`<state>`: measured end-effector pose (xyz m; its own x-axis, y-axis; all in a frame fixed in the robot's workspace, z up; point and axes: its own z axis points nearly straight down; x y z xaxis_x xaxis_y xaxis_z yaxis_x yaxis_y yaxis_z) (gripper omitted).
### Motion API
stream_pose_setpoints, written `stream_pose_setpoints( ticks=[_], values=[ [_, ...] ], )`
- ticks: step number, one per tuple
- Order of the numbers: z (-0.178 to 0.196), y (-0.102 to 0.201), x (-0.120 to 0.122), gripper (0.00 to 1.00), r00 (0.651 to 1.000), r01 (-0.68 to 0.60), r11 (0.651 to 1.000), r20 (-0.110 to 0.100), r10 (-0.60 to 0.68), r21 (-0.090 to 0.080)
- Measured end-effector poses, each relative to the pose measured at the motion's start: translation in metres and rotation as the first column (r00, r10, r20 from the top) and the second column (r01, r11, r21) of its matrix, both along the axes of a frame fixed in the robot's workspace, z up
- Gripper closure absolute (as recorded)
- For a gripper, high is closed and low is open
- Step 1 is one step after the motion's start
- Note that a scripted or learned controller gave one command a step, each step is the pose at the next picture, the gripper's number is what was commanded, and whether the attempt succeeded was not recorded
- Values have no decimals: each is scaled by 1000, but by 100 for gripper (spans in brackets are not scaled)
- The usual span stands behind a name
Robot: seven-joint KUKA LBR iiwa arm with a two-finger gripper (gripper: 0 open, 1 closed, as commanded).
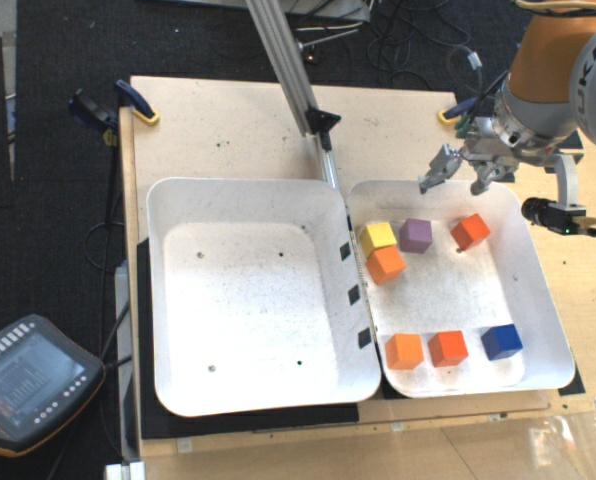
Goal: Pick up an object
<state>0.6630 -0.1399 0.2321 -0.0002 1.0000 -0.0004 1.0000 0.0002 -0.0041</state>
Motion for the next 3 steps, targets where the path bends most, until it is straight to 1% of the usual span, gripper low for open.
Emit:
stream_pose_setpoints(
  ticks=[1, 2, 3],
  values=[
    [-49, 7, -7, 0, 1000, 1, 1000, -1, -1, 1],
    [-101, -1, -2, 0, 1000, 1, 1000, -1, -1, 0],
    [-86, -1, 0, 100, 1000, 1, 1000, 7, -1, -1]
  ],
)
